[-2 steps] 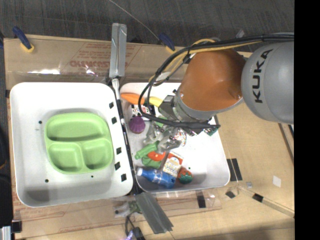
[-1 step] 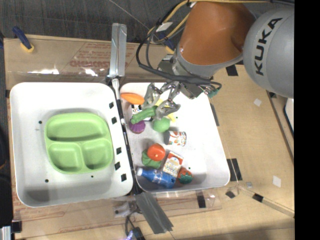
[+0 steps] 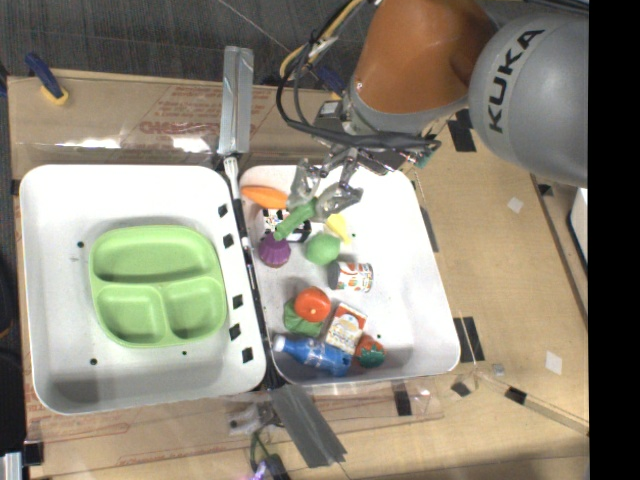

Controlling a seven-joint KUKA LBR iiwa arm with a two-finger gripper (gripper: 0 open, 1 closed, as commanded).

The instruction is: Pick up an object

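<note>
Single fixed cam, mounted above the tan cardboard-covered worktop point(image 3: 500, 268), looking down at a slant. Medium range: both shallow white plastic bins point(image 3: 40, 268) fit in frame, left and centre. Grey arm point(image 3: 530, 78) enters from upper right.

Bench point(image 3: 500, 298) — two white bins point(image 3: 60, 368)

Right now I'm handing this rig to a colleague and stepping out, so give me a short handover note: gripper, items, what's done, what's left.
Gripper: down in the right bin, at its far end among the toys; grip unclear from this angle.
Items: carrot, purple piece, green ball, small can, blue bottle and others all lie in the right bin. Left bin holds a green divided tray.
Done: arm lowered over the pile.
Left: confirm a grasp, lift one object.
</note>
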